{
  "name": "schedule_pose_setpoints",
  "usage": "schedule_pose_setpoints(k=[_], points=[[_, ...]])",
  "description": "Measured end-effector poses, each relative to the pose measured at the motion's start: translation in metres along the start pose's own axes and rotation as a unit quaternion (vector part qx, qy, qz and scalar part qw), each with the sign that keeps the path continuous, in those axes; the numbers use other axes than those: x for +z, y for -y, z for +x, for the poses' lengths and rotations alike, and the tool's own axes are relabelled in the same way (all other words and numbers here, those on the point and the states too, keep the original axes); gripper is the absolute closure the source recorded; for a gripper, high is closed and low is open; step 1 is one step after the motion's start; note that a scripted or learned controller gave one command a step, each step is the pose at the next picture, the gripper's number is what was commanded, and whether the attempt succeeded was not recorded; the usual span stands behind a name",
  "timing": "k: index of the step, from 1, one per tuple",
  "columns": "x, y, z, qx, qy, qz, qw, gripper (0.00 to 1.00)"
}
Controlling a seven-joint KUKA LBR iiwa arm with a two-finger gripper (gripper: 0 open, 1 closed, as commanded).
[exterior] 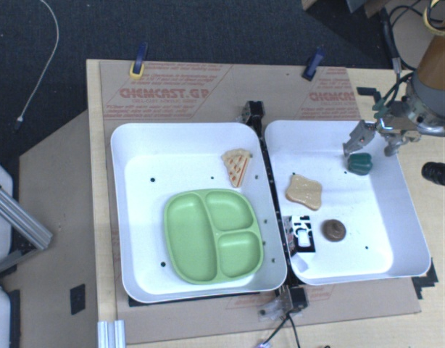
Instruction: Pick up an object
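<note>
Your gripper [373,138] sits in the upper right of the frame, over the far right corner of the right bin [396,263], arm coming in from the right edge. Jaws are spread wide: one finger [355,139] points down-left, the other sits right of it, with a clear gap and nothing between them. Nearest candidate is the green block [360,164], lying just below the left finger in the picture, close enough that you can't tell from this angle whether they touch. That's the relation that matters: the block is offset toward the lower left of the jaw midpoint, not centred in the gap, so my read is the gripper needs a small shift down-left before closing, or one finger lands on top of it. The block looks roughly squat, with no obvious long axis, so jaw rotation probably isn't critical. Other options in the same bin: the piece of toast [304,191] mid-left and the brown round thing [334,230] lower down, both well apart from the gripper. The left bin [128,216] holds the green divided plate [212,235] and a waffle wedge [236,167], far across the frame. Nothing is picked yet.
</note>
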State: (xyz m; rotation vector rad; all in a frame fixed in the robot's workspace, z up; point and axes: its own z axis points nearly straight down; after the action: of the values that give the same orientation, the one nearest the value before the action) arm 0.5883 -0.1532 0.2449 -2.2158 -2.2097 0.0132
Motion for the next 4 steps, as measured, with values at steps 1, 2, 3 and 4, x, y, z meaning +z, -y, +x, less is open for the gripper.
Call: schedule_pose_setpoints(k=[1,2,3,4], points=[[-0.007,-0.002,0.000,-0.001,0.001,-0.007,1.0000,0.00],[0.036,0.001,0.005,-0.002,0.001,-0.004,1.0000,0.00],[0.099,0.002,0.010,-0.001,0.000,-0.004,1.0000,0.00],[0.151,-0.002,0.021,-0.002,0.000,-0.004,1.0000,0.00]])
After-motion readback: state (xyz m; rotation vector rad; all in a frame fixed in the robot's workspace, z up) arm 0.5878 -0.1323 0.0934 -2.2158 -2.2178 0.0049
